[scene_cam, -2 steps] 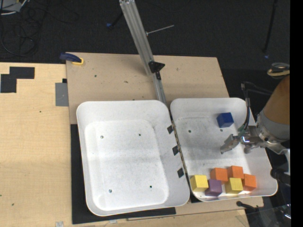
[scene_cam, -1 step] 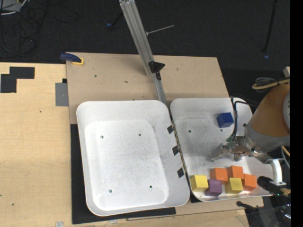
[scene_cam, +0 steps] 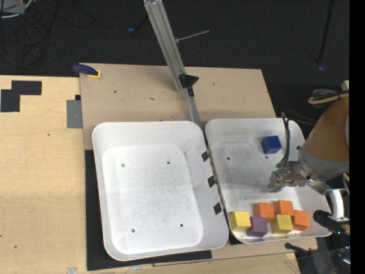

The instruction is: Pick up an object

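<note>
Your gripper point(scene_cam: 283, 178) hangs in the right bin point(scene_cam: 239, 133), between blue block point(scene_cam: 271, 144) and 6 clustered blocks point(scene_cam: 270, 217); grip state: cannot tell

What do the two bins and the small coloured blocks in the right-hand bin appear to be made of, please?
The left bin and right bin look like moulded white plastic, matte and faintly speckled, with rounded corners and raised rims. The blue block and the orange, yellow and purple blocks look like painted wood or foam: flat, unglossy colour and crisp edges; which one cannot be told.
</note>
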Robot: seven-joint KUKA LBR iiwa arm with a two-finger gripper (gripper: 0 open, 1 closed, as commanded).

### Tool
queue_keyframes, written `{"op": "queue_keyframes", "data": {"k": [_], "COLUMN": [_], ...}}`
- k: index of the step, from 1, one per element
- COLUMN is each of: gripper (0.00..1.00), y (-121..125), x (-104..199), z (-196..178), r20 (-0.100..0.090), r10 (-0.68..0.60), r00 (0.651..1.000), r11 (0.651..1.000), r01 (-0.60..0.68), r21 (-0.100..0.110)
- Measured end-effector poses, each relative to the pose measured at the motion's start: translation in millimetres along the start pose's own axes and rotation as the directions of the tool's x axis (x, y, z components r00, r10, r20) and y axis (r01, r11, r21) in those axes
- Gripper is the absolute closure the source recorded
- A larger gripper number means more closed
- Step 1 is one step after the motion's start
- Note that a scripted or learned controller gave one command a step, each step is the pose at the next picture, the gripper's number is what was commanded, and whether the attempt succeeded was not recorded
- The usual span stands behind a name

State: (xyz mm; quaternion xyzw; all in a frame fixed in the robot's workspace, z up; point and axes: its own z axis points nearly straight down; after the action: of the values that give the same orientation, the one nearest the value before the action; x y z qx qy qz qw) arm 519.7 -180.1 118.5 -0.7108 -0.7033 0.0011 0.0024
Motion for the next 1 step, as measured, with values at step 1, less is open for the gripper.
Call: {"op": "queue_keyframes", "data": {"k": [1], "gripper": [1.0], "y": [-4.4], "x": [7.7], "z": [-56.1], "r20": [0.002], "r10": [-0.015], "r00": [1.0], "r11": [1.0], "r01": [0.015], "r21": [-0.007]}}
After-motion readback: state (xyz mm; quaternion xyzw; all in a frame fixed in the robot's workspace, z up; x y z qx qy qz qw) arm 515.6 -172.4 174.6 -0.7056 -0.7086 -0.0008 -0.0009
